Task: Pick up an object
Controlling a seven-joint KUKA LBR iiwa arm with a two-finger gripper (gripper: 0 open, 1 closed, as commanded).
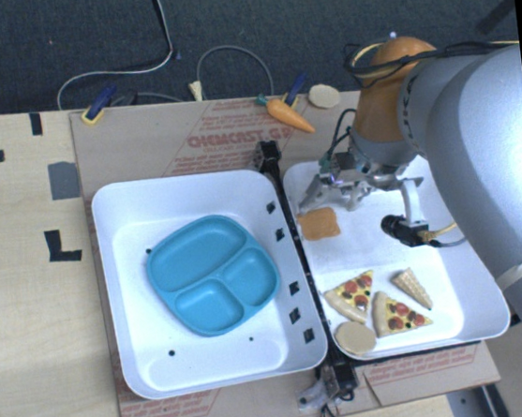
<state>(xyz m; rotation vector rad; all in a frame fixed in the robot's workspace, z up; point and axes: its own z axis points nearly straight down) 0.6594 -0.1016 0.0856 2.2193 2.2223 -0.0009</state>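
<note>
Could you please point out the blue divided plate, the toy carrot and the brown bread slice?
Blue divided plate (214, 273), camera view, on its central ridge.
Toy carrot (289, 116), camera view, middle of its orange body.
Brown bread slice (319, 225), camera view, centre of its top face.

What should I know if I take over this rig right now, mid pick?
Claw: low in the right bin, just above the brown bread piece; whether it is open or shut is unclear, and nothing shows held.
Right bin also holds two pizza slices, a cone-shaped piece and a round cookie.
Left bin: a blue divided plate.
Outside, behind the bins: a carrot.
Done: approach only. Left: grasp and lift an object.
</note>
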